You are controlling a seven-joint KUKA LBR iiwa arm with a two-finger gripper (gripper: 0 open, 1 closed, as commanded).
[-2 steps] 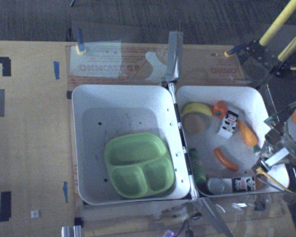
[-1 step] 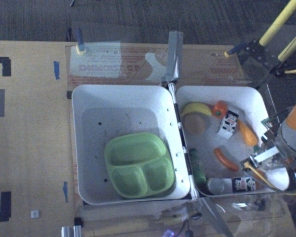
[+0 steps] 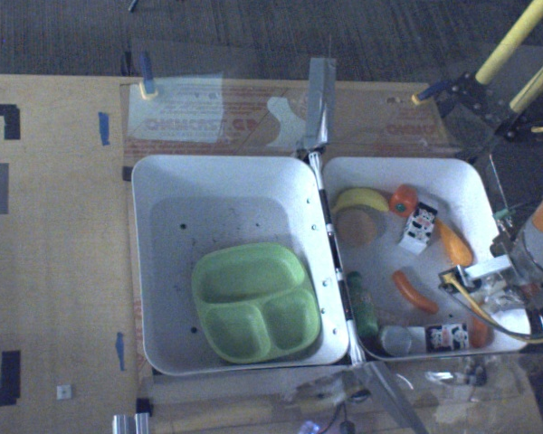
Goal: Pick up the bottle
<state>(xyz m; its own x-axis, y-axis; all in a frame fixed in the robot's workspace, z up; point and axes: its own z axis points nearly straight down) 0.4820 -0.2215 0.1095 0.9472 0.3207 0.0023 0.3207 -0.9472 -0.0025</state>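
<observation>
1. Pale wooden counter (image 3: pixel 54 242) with black angular marks (image 3: pixel 4 120) and small strips of blue tape (image 3: pixel 104 127); dark grey carpeted floor (image 3: pixel 253 16) beyond the far edge.
2. Two shallow white bins side by side: left bin (image 3: pixel 163 197), right bin (image 3: pixel 462 174), touching along a shared middle rim.
3. Flat brown printed cardboard sheet (image 3: pixel 199 116) just behind the bins; yellow pole (image 3: pixel 516 30) slanting in at top right.
4. Light green three-compartment plastic plate (image 3: pixel 253 301) lying flat in the left bin, toward its near side.
5. Dark green slim bottle (image 3: pixel 362 307) in the right bin, lying on its side, pressed against the left wall near the front corner, long axis along the wall. Small, dim, label not readable.
6. Clear grey cup (image 3: pixel 396 340) just beside the bottle's near end; cow-patterned carton (image 3: pixel 448 336) next to the cup.
7. Also in the right bin: yellow curved fruit toy (image 3: pixel 360 199), second cow-patterned carton (image 3: pixel 419 226), orange sausage-shaped toy (image 3: pixel 414 292).
8. Pincer (image 3: pixel 478 277) low at the right bin's right side, well apart from the bottle; spread or pressed together: cannot tell.
</observation>
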